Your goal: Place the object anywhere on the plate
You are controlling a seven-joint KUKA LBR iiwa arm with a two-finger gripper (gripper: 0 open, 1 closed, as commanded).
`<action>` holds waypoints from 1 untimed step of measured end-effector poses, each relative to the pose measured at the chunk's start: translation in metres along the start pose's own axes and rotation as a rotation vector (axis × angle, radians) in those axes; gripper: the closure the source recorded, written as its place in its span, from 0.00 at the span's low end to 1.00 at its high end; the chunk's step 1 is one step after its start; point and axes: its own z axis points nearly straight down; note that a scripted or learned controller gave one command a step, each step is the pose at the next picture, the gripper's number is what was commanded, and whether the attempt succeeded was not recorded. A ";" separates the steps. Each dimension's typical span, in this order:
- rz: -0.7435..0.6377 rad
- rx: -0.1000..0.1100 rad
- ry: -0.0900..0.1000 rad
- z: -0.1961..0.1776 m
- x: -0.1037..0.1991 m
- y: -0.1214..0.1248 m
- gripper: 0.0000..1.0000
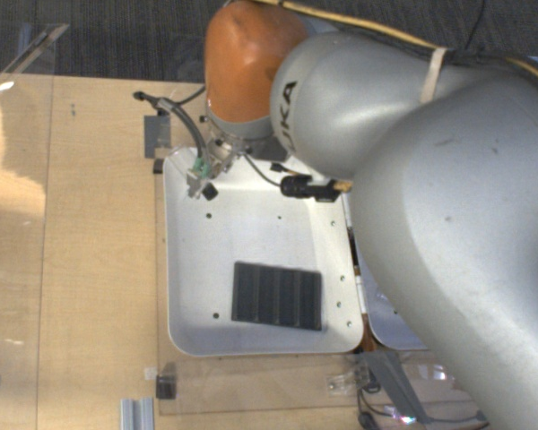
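One bench: a wooden bench (pixel 72 240) is seen at the left, bearing the left bin (pixel 184 267).
Gripper: the gripper (pixel 200 179) is seen at the left bin's far left corner, low by the wall; whether it is released or clenched cannot be told, and nothing can be made out in its grasp.
Object: none can be picked out for certain; it may be hidden under the wrist.
Plate: the dark ribbed plate (pixel 277 296) lies in the near part of the left bin, well apart from the gripper.
Risk: a pick so close to the corner wall is judged likely to scrape or miss.
Arm: the arm (pixel 430 177) covers most of the right bin (pixel 390 325), so a drop there could pass unseen.
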 end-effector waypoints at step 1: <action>0.099 -0.002 -0.001 0.070 0.012 -0.054 1.00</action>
